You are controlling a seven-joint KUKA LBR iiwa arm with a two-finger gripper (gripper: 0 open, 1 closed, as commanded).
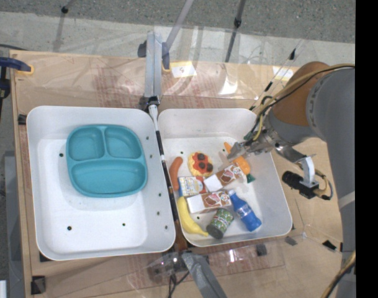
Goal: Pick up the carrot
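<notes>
one fixed camera looks down from above the bench [64, 79] at a slant, facing toward 12 o'clock, where floor shows beyond the far edge. it stands far enough off to take in both white bins [43, 185], and the arm [328, 110] enters from 3 o'clock.

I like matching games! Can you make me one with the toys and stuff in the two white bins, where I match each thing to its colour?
Things:
1. divided plate
2. banana
3. bottle
4. carrot

Colours:
A. yellow
B. orange
C. teal
D. blue

Right pairs: 1-C, 2-A, 3-D, 4-B.

Hint: the plate sits alone in the left bin; the others lie in the right bin, with the carrot right by the tool.
</notes>
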